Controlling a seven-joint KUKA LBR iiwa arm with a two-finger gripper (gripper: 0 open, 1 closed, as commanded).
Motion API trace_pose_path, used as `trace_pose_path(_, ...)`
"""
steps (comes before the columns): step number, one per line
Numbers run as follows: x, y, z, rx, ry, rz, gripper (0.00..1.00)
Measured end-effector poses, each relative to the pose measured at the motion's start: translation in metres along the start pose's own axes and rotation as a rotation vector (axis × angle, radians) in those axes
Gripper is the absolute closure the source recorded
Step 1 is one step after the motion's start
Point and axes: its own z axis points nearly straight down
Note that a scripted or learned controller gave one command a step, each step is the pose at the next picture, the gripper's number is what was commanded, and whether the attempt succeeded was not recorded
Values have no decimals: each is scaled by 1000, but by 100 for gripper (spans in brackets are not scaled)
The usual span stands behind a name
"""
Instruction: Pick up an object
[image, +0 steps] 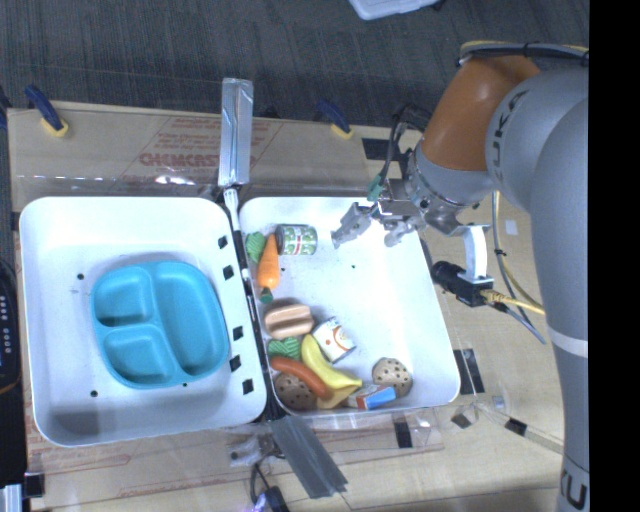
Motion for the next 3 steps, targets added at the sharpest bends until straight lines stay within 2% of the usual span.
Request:
trace_pose_path(1, -22, -23, 134, -2, -1, -80, 0)
trace_pose_path(2, -61, 46, 134, -4, -2, -111, 0)
trace_pose_path(3, 28, 1, 135, 0, 1, -388, 0)
